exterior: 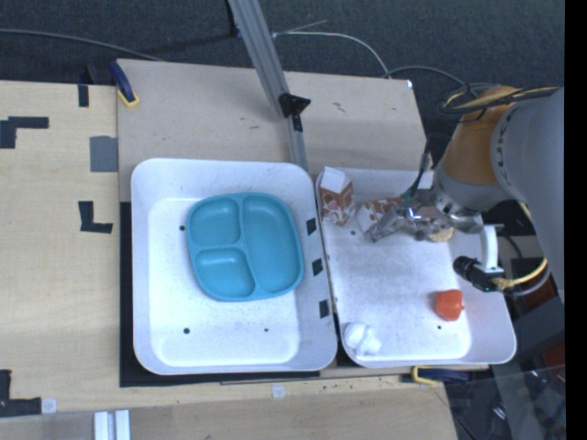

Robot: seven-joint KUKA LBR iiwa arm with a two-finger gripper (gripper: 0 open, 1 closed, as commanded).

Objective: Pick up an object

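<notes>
The claw (pixel 390 225) sits low at the right bin's (pixel 404 337) far edge, grip unclear, beside a crumpled carton (pixel 336 195); a smooth blue sectioned plate (pixel 245 246) fills the left bin (pixel 156 337).

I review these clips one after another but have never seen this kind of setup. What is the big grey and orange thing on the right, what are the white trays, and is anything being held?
This is one camera fixed above a bench, looking down at a slant. The grey and orange shape is a robot arm reaching in from the right. Its end effector hangs low over the right bin; whether it grips anything cannot be told. That bin holds a small carton, an orange object and a white crumpled object. The left bin holds a blue divided plate.
</notes>
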